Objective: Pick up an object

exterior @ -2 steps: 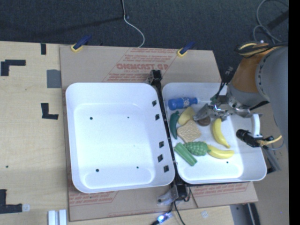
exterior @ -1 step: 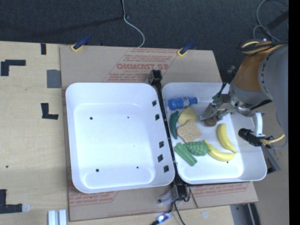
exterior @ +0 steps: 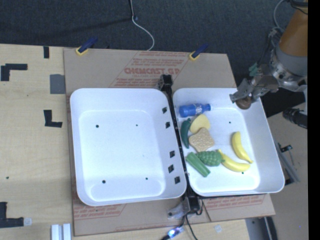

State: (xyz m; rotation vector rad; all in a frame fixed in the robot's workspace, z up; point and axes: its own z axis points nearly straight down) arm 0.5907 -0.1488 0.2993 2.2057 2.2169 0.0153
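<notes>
I see my gripper [exterior: 244,100] at the right bin's [exterior: 267,134] upper-right rim — cannot tell its state; bananas [exterior: 239,154] lie lower-left, long axis down-frame.

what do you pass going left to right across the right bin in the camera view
green cucumber → blue bottle → cracker → upright banana → gripper above the bin's far right corner
</notes>
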